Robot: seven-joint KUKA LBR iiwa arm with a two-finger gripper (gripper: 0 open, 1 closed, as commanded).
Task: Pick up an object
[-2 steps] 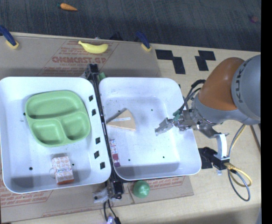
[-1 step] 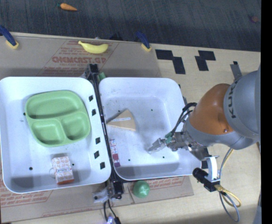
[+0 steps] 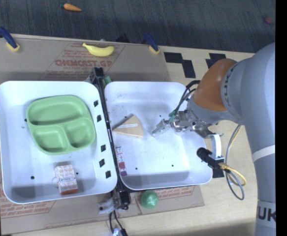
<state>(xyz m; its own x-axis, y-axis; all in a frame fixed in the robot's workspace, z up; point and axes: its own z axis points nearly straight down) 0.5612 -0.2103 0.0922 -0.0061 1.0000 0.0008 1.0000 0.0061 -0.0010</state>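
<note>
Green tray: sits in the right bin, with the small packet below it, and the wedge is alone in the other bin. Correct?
Not quite. The camera view shows the green tray in the left bin, not the right one. The rest holds: the small packet lies below it in that same bin, and the wedge is alone in the other bin, with the tool just beside it.
</note>
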